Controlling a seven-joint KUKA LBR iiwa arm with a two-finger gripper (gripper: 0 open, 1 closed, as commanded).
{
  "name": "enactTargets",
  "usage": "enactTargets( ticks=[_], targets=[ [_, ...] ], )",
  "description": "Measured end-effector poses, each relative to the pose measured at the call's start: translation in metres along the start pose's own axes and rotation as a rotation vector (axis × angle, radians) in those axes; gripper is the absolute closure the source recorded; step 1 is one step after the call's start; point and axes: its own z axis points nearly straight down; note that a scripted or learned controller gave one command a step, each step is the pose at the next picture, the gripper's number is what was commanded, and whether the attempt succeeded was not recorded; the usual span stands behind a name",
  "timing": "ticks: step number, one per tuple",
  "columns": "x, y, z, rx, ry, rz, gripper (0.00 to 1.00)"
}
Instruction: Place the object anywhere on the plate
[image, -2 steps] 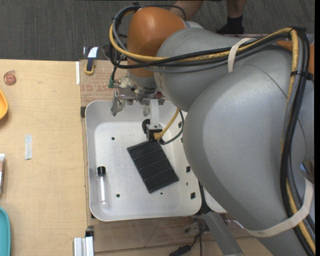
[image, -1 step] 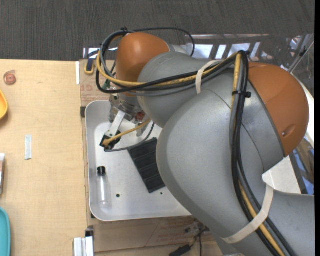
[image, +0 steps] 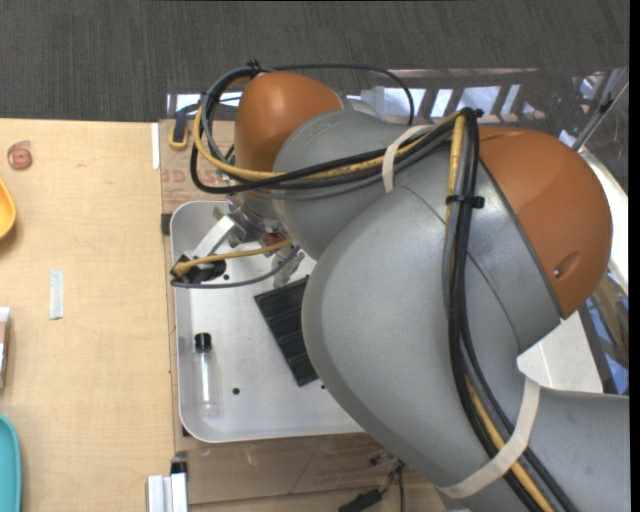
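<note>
My gripper (image: 258, 237) hangs over the white bin's (image: 190, 400) far end; whether it grasps anything, I cannot tell. A clear tube (image: 205, 375) lies near the front.

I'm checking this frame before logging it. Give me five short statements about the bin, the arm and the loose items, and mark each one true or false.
1. A clear plastic tube with a black cap lies in the shallow white bin. True.
2. The grey arm with orange sections leaves the bin fully uncovered. False: the arm hides a large share of the bin's right side.
3. A dark ribbed rectangular piece lies in the bin, right of the tube. True.
4. The tube rests on the light wooden benchtop. False: it is inside the bin.
5. Black and yellow cables run along the arm. True.
</note>
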Motion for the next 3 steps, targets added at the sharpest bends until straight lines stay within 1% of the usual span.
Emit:
enactTargets(
  ticks=[1, 2, 3],
  targets=[
    [0.0018, 0.0018, -0.0012, -0.001, 0.003, 0.31, 0.0],
    [-0.0013, -0.0009, -0.0021, -0.001, 0.005, 0.513, 0.0],
    [-0.0016, -0.0008, -0.0014, -0.001, 0.003, 0.513, 0.0]
  ],
)
